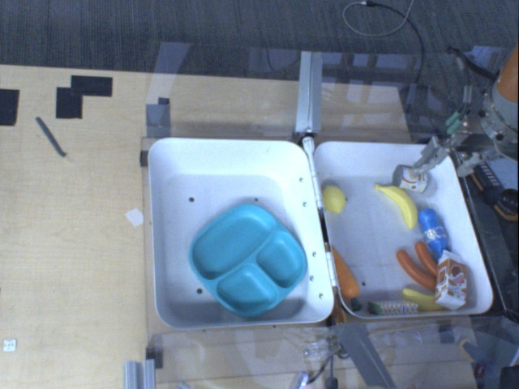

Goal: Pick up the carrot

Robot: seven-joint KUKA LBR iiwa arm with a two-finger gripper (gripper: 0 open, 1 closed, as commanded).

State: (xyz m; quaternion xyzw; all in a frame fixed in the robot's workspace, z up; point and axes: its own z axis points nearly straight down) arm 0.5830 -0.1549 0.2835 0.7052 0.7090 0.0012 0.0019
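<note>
The orange tapered carrot point(345, 275) lies in the right white bin point(366, 156), against its left wall near the front corner — partly hidden by the rim. Nearby rest a yellow lemon point(333, 198), yellow banana point(399, 203), blue bottle point(433, 232) and two sausages point(417, 264). The gripper point(412, 178) hovers at the bin's far side; its grasp state cannot be determined.

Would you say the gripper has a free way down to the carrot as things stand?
Probably, though tightly: the carrot lies uncovered but close against the right bin's left wall, which may crowd a finger. The gripper is across the bin near the banana.
</note>
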